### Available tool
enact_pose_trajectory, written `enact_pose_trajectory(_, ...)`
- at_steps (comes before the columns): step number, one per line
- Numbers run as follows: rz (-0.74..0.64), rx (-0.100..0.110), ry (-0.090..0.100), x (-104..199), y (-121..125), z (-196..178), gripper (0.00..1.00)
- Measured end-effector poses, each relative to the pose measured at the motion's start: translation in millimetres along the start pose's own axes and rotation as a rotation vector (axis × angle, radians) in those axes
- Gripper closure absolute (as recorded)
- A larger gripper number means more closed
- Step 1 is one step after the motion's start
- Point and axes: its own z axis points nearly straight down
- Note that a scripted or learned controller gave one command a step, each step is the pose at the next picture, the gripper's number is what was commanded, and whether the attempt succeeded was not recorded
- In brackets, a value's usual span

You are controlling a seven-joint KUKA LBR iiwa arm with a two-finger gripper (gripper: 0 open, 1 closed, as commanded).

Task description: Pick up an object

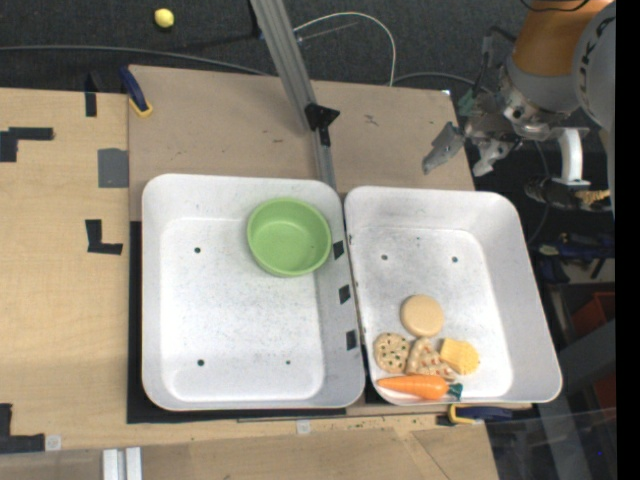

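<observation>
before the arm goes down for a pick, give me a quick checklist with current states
1. Pincer carrying nothing: ok, it hangs above the bench beyond the right bin.
2. Targets present: ok, carrot, round cookie, yellow piece lie in that bin's near corner.
3. Targets spaced apart: not ok, they are clustered and touching.
4. Green bowl out of the path: ok, left bin.
5. Pincer over a target: not ok.

The bench [230,138] is a brown board top beside lighter wood panels. Two shallow white bins rest directly on it, touching side by side: the right bin [500,228] sits just below the gripper [465,153], and the left bin [180,298] lies farther to its left.
</observation>
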Motion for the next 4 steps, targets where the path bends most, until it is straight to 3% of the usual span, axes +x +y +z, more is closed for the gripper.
enact_pose_trajectory(1, 0.0, 0.0, -0.001, -0.2, -0.1, 0.0, 0.0)
enact_pose_trajectory(4, 0.0, 0.001, -0.001, 1.7, -8.9, 177.5, 0.0)
